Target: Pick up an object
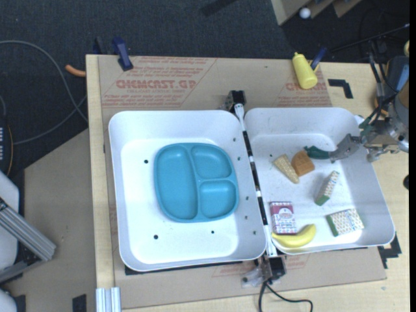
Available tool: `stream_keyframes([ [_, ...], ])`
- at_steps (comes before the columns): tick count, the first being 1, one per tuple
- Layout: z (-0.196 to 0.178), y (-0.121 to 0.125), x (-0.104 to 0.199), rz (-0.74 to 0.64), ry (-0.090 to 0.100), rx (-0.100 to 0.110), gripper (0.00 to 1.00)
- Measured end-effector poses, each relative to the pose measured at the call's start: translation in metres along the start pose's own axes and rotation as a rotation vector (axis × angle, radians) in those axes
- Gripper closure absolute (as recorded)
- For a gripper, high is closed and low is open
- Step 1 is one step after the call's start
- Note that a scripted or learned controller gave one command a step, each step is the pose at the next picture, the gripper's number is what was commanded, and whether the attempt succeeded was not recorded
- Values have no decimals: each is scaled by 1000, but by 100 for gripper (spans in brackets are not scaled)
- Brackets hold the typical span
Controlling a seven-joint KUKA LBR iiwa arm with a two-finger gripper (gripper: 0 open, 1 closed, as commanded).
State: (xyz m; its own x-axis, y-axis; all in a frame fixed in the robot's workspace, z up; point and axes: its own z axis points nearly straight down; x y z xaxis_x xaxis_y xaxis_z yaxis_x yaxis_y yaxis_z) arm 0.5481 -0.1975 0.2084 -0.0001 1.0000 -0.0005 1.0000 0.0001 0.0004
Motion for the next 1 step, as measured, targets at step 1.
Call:
stream_keyframes([
  [1, 82, -17, 11, 0, 1, 3, 0],
])
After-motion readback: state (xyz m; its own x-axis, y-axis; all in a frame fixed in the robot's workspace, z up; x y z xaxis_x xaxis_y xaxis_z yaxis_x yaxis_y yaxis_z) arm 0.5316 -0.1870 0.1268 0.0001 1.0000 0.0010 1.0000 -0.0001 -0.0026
